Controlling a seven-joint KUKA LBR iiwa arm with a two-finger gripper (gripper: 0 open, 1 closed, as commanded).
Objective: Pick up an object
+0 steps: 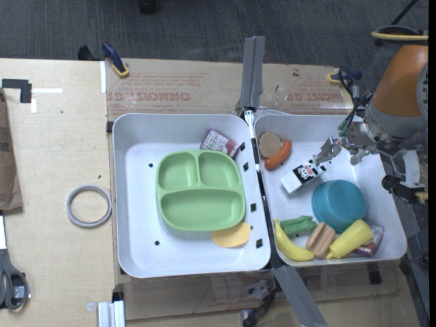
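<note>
Gripper [330, 150] hovers above white box [300, 176], lying diagonally.

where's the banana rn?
The banana lies in the right bin, at its front-left corner, just below the green toy and touching the hot dog.

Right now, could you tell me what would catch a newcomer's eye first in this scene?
The green divided plate fills much of the left bin, with a yellow disc at its lower edge. In the right bin a blue bowl sits above a banana and a yellow squeeze bottle. The claw hangs over a small black-and-white box.
</note>
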